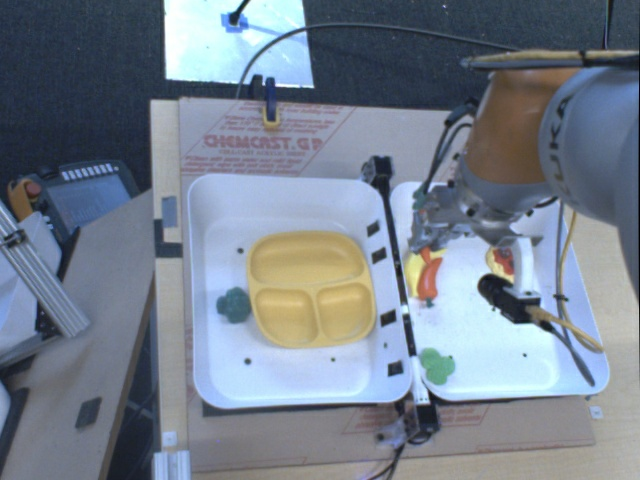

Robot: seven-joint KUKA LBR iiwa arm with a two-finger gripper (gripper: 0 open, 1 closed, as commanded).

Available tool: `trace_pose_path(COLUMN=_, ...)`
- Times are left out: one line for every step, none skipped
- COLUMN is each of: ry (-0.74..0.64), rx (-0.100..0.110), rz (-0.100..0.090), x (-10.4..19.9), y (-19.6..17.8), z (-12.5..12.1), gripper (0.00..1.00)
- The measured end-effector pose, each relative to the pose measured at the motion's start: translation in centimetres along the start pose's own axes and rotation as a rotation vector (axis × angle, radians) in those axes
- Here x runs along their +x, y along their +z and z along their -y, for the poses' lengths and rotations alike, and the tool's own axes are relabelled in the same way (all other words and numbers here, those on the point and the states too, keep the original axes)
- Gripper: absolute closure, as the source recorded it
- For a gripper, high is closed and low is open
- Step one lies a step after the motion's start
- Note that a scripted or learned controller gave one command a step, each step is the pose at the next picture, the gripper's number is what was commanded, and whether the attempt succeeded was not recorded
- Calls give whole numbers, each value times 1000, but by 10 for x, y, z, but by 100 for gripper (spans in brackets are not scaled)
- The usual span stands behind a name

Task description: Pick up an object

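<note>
Camera view: jaws (428, 230) low in right bin (500, 373), directly above orange-yellow toy (427, 274); jaw state indiscernible.

Wooden bench (120, 268), printed cardboard sheet (265, 140) on it, two white bins (215, 268) side by side

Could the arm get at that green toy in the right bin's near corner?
Probably yes. The green toy lies alone on the right bin floor with nothing on top; the gripper hangs over the same bin above an orange piece. The nearby bin wall might hamper it.
</note>
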State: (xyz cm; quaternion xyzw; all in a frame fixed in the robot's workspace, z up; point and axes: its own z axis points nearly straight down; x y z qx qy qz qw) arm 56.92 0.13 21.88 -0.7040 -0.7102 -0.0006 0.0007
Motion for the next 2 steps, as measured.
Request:
trace_pose_path(ry=0, rx=1, rz=0, x=49, y=8, z=13, gripper=100)
trace_pose_path(ry=0, rx=0, rz=0, x=106, y=12, z=26, gripper=100)
